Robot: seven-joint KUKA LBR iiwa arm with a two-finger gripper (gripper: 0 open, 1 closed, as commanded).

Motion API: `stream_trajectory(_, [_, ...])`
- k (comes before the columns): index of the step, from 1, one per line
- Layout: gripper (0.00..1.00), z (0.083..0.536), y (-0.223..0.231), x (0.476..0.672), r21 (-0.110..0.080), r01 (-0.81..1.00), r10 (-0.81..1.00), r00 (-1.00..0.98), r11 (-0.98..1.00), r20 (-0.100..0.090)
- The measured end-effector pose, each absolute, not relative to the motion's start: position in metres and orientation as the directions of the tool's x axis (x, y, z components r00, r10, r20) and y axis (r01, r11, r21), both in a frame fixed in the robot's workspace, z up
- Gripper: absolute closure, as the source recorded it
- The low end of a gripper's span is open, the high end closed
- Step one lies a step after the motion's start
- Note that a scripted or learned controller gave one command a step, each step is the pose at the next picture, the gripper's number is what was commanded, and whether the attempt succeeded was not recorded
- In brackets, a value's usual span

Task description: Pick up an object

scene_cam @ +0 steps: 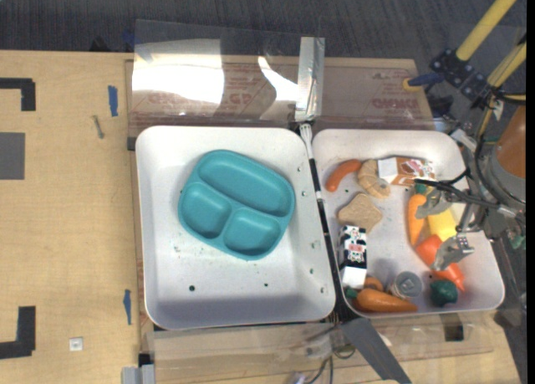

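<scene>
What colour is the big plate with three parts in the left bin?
Teal blue. The divided plate shows clearly in the camera view.

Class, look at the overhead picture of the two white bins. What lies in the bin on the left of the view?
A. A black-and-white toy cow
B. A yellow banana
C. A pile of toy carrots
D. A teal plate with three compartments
D: the teal divided plate lies alone in the left bin, its three compartments showing, while the toy food is crowded into the right bin.
</scene>
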State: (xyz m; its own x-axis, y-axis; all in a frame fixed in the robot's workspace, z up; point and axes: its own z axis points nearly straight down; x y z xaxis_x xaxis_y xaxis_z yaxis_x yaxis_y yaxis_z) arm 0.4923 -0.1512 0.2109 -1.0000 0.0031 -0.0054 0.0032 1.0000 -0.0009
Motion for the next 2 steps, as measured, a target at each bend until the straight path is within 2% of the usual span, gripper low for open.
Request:
stream_trajectory(1, [0.00, 0.090, -0.187, 0.529, -0.004, 0.001, 0.001, -1.000, 1.000, -0.016])
stream_trajectory(2, [0.00, 0.089, -0.163, 0.504, -0.006, -0.182, -0.182, -0.983, 0.983, -0.013])
